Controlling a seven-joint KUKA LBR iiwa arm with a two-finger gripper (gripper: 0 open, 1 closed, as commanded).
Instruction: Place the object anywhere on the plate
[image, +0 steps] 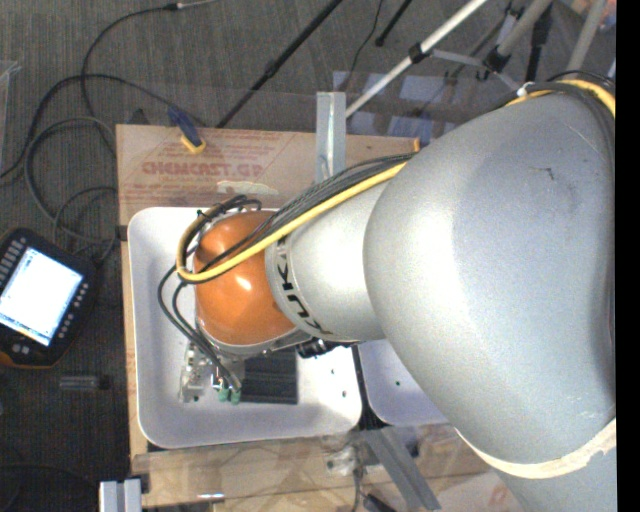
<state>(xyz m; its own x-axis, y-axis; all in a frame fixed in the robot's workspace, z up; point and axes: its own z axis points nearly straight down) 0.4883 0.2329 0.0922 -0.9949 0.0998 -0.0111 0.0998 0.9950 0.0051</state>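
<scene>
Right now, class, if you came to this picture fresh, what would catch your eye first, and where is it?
The huge grey robot arm fills the right side, reaching in over the benches. Its shiny orange band sits above the left white bin, with yellow and black cables looping around it. At the far left, a tablet with a lit screen lies on the dark floor.
</scene>
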